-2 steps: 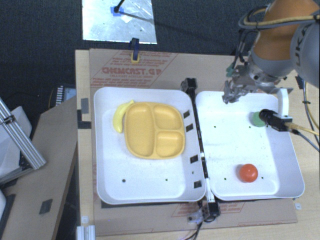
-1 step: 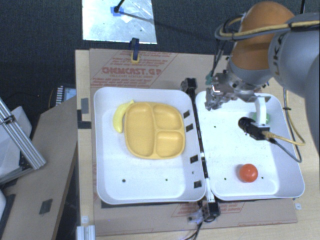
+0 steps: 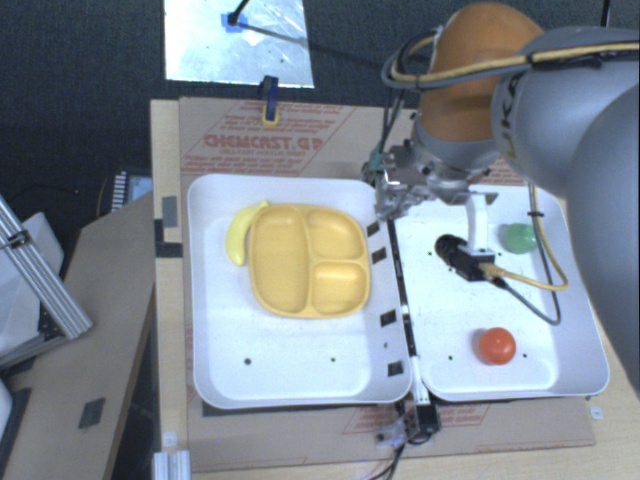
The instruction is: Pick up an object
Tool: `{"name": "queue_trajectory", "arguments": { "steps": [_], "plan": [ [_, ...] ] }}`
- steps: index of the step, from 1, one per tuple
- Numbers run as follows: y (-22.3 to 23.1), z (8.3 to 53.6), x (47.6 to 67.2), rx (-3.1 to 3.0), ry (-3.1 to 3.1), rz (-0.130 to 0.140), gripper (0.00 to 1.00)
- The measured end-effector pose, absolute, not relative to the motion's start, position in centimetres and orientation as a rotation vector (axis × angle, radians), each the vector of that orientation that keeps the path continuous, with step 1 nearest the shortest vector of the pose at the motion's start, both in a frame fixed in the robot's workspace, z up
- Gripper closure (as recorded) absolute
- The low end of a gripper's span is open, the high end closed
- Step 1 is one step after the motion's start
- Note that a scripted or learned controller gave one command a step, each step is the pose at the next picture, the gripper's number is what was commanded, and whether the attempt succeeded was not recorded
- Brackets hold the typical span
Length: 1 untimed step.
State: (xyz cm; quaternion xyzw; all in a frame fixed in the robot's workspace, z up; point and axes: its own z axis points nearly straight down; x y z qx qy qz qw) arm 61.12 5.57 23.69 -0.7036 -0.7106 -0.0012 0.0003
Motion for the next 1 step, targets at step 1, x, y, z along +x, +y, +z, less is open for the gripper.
{"name": "queue_trajectory", "arguments": {
  "steps": [1],
  "plan": [
    [10.39,22.25,60.33,-2.209,-2.231,-0.001,1.00]
  ]
}}
